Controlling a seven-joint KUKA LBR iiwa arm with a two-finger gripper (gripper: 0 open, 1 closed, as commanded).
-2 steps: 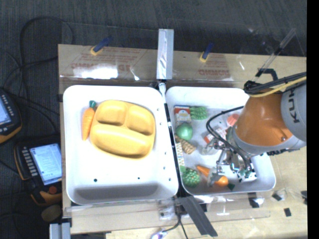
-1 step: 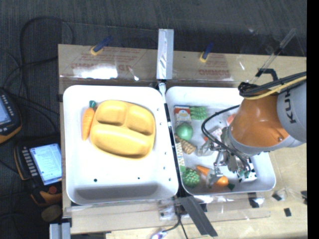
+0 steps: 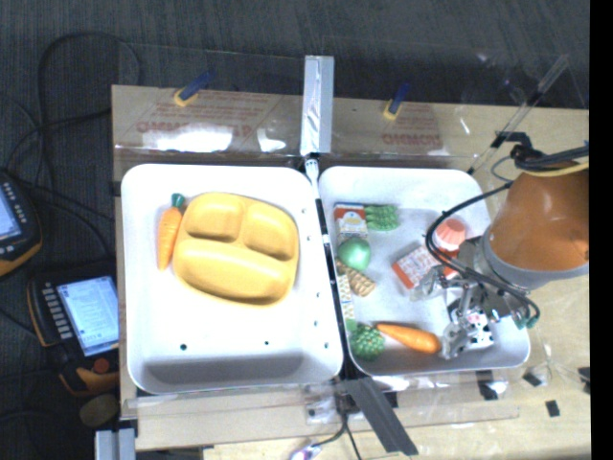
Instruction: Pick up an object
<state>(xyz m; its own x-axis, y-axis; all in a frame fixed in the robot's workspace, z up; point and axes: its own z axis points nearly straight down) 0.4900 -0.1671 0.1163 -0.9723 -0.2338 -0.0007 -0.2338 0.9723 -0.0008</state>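
One carrot [image 3: 409, 337], just left of gripper [image 3: 469, 331]

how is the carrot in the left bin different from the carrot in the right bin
The small orange toy carrot in the left white bin lies lengthwise beside the yellow divided plastic tray, green top toward the far wall. The larger orange toy carrot in the right white bin lies crosswise near the front wall, its leafy green top pointing left. The left one looks slimmer and shorter. Both are orange with green tops.
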